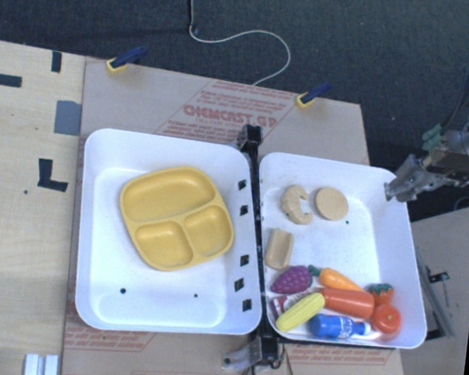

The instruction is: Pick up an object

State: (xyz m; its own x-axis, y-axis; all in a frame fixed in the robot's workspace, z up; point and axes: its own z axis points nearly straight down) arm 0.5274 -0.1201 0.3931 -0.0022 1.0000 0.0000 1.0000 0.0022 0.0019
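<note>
The right bin [385, 245] holds a jumble of toy food. Near its far side lie a tan bitten cookie [296, 205] and, just beside it to the right, a round tan biscuit [331, 204], both flat. Below them a pale bread slice [279, 249] lies close to the divider. Along the near edge the pieces crowd together: a purple bunch of grapes [292, 278], an orange carrot [340, 280], a red-orange sausage [346, 302], a yellow corn cob [300, 311] lying aslant, a blue bottle [338, 327] on its side, and a red tomato [385, 318] in the corner
</note>
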